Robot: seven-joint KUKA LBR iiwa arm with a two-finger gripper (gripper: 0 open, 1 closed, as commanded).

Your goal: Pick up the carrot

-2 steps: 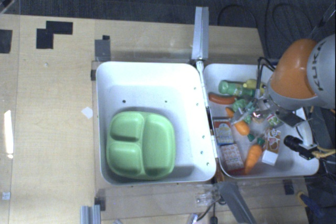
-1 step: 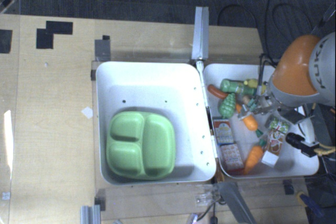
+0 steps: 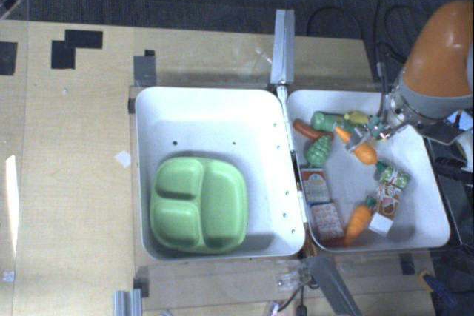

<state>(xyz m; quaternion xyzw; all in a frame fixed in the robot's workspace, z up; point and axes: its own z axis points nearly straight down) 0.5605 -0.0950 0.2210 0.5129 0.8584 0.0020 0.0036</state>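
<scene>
Arm reaching in from the right over the right bin (image 3: 437,222), gripper (image 3: 368,138) lowered, fingers clenched on a carrot (image 3: 364,152)

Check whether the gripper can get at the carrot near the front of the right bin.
Probably yes: the carrot lies uncovered, its top side free, though small cartons crowd its right. The gripper hangs over another orange piece farther back.

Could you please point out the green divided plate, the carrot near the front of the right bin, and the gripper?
green divided plate (image 3: 198,203), camera view, on its central ridge.
carrot (image 3: 358,220), camera view, middle of its orange body.
gripper (image 3: 368,134), camera view, midway between its fingertips.
</scene>
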